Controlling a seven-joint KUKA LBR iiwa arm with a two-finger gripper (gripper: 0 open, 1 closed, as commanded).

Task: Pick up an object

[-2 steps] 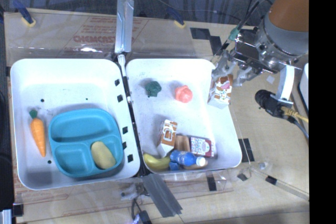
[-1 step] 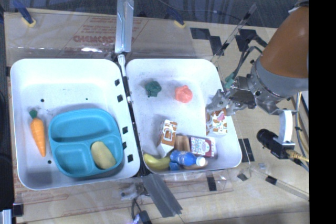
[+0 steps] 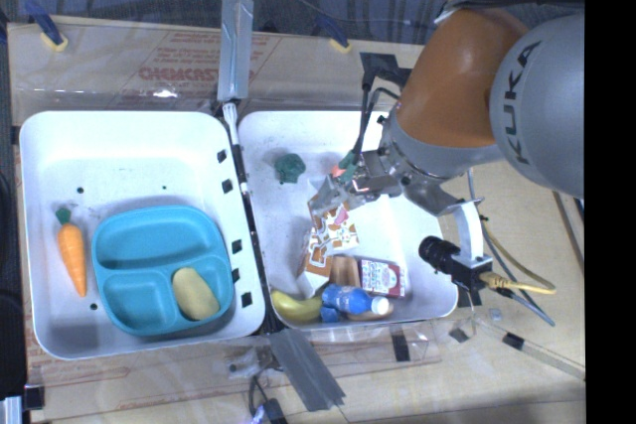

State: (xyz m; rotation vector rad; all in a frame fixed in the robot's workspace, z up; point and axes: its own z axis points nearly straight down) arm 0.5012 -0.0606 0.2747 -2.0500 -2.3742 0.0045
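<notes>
The grey arm with its orange band reaches in from the right, its gripper (image 3: 346,182) low over the middle of the right white bin (image 3: 260,139); whether it is clenched or released I cannot tell. Just below it lies a patterned orange-and-white card packet (image 3: 331,238). Along the bin's lower edge sit a small maroon carton (image 3: 382,277), a blue plastic bottle (image 3: 355,302) and a yellow banana (image 3: 295,307). A dark green broccoli piece (image 3: 289,167) lies at upper left. The left white bin (image 3: 40,139) holds a blue divided tray (image 3: 159,238), a yellow potato (image 3: 196,293) and an orange carrot (image 3: 73,253).
</notes>
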